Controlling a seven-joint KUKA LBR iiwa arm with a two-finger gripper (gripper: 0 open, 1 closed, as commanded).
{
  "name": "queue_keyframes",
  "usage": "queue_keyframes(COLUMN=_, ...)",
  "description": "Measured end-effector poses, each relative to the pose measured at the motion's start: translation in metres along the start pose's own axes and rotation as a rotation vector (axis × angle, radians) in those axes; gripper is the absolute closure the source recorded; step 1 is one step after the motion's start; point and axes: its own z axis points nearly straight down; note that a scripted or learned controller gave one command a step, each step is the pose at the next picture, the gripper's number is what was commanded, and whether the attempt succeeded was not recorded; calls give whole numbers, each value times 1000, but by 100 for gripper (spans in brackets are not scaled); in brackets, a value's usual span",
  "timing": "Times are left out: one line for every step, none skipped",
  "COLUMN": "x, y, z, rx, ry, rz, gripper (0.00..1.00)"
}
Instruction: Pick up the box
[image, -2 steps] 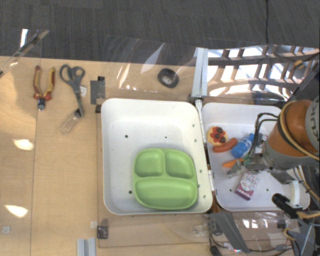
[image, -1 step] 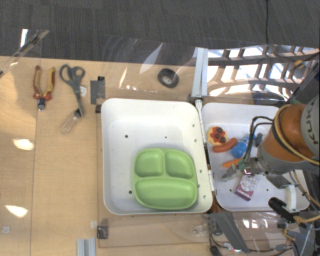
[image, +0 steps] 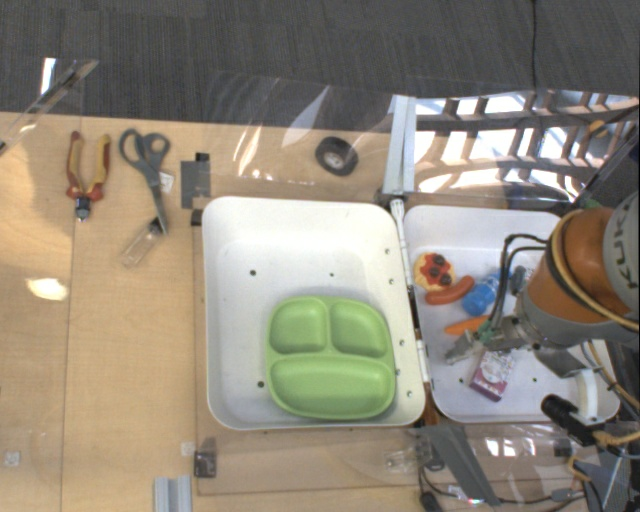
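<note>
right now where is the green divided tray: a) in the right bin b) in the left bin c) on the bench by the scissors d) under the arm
b: the green divided tray lies in the left bin, while the box and small toys are in the right bin.

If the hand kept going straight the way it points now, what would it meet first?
Probably the box, lying in the right bin just under the hand. Depth from this slanted view is uncertain.
</note>
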Motion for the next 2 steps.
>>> queue_keyframes(x=-1, y=4, z=-13, rx=-11, ry=-6, rz=-2, gripper=100)
queue_keyframes(x=-1, y=4, z=-12, rx=-11, ry=-6, rz=-2, gripper=0)
